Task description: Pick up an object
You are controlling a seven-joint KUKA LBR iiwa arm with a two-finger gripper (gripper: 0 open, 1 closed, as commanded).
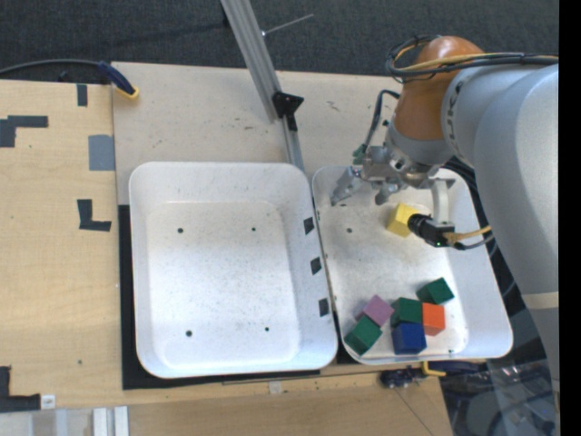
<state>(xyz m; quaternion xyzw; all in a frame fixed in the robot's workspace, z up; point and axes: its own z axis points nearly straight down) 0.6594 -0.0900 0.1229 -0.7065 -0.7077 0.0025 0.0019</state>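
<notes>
Arm over the right bin's far edge

The gripper (349, 187) hangs there, finger state unclear; yellow block (402, 219) partly hidden behind cable, right bin (481, 334) partly covered by arm.

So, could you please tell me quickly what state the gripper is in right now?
Gripper: over the right bin's far end, nothing visibly held; open or shut cannot be told.

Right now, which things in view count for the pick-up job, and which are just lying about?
For the job:
gripper
yellow block
purple block
two green blocks
dark green block
orange block
blue block
right bin

Lying about:
left bin
metal pole
tape marks
</notes>
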